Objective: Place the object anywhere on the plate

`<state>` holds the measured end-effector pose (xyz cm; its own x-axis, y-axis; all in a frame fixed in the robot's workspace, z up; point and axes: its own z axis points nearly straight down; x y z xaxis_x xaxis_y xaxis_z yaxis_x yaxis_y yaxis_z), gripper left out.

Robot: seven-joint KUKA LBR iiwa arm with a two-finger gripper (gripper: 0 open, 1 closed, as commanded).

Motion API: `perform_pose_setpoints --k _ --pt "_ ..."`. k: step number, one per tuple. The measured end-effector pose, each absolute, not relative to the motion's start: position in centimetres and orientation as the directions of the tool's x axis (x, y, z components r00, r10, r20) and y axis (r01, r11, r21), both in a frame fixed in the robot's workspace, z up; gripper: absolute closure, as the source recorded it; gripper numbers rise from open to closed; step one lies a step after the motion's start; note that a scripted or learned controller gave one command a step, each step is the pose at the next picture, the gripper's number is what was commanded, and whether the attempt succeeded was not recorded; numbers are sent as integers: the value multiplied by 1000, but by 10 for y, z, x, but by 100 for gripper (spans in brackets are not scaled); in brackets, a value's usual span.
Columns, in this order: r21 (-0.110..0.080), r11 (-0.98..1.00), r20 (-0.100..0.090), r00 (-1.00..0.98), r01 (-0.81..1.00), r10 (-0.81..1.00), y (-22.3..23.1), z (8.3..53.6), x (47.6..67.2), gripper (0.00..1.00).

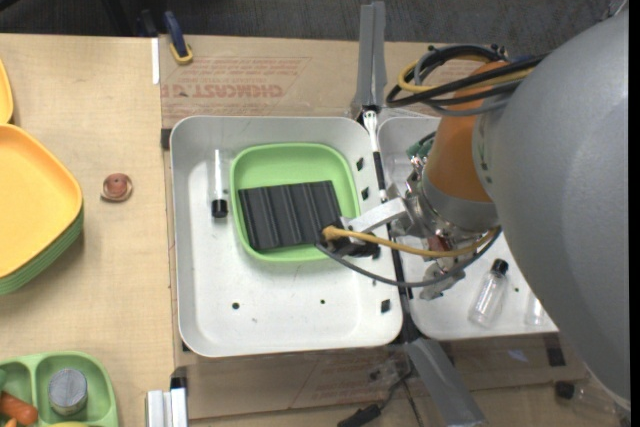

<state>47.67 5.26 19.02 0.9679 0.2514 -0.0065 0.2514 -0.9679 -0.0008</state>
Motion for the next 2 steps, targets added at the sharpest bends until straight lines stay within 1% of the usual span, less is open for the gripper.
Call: perform_pose_setpoints --k 1,2 --pt "1 -979 -7 979 202 202 8 190 523 0" --pt "1 -979 -7 979 202 202 8 190 523 0"
